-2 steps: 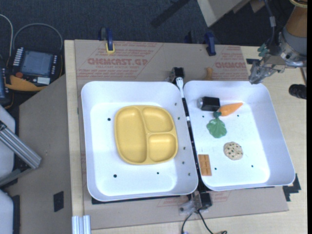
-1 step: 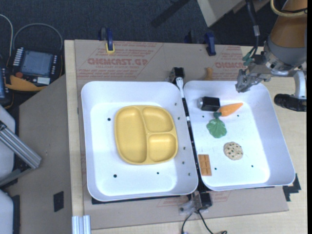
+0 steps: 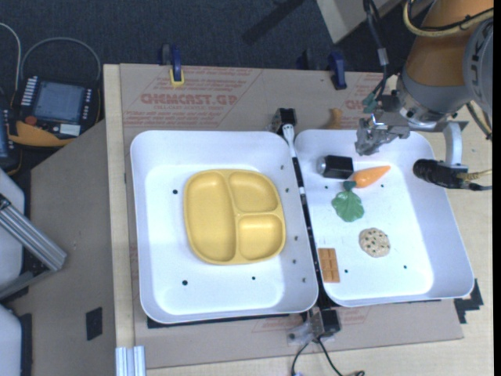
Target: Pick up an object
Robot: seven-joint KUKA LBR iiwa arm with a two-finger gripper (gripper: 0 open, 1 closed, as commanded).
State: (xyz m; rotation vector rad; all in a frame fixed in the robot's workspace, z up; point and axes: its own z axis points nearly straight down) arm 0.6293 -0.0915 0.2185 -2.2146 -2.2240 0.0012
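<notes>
From above, the end effector [image 3: 369, 143] hangs just above the carrot [image 3: 371, 176] in the right bin [image 3: 438, 233], can't tell its grip. Broccoli [image 3: 347, 206] and cookie [image 3: 375, 242] sit below the carrot, black block [image 3: 337, 165] left.

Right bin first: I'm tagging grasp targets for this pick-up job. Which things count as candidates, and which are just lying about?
Belonging to the job:
claw, above the right bin
carrot
black block
green leafy piece
cookie
orange card

Just lying about:
yellow divided plate in the left bin
handheld pendant beside the bench
blue clamps
</notes>
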